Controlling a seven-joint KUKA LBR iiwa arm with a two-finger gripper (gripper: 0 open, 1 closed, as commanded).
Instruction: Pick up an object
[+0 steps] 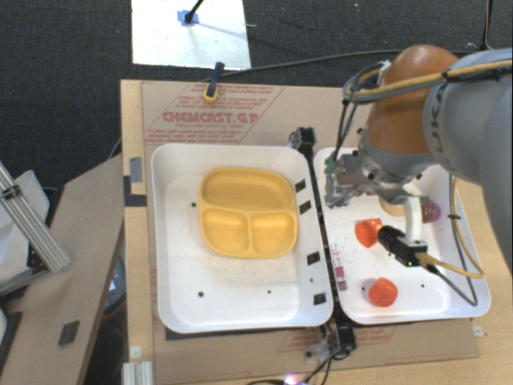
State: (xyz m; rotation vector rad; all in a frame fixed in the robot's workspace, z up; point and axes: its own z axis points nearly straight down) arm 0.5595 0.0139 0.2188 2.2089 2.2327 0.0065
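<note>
**Nearest pick lies just below the wrist, toward the bench's front edge**

The arm [449,79] reaches over the right bin [449,295], its wrist low above the bin's upper half. The gripper [346,184] shows as a dark metal cluster at the inner, left side of the wrist, near the divider between the bins. Whether it is open or closed cannot be told from this slant, and nothing can be seen held in it.

From the gripper, the closest candidate is the small orange piece [367,233], which lies just below and a little to the right, on bare bin floor. A second orange object [382,293], rounder, sits farther the same way, near the front wall of the bin. A purple item [431,212] lies to the gripper's right, partly screened by a white part of the wrist, beside a tan object [394,208].

The yellow divided plate [248,212] lies well apart to the gripper's left, in the left bin [172,295], across the divider.

My judgement: the coming move turns on a short shift toward the front of the bin. The small orange piece has no clear long axis, so approach angle likely matters little.
</note>
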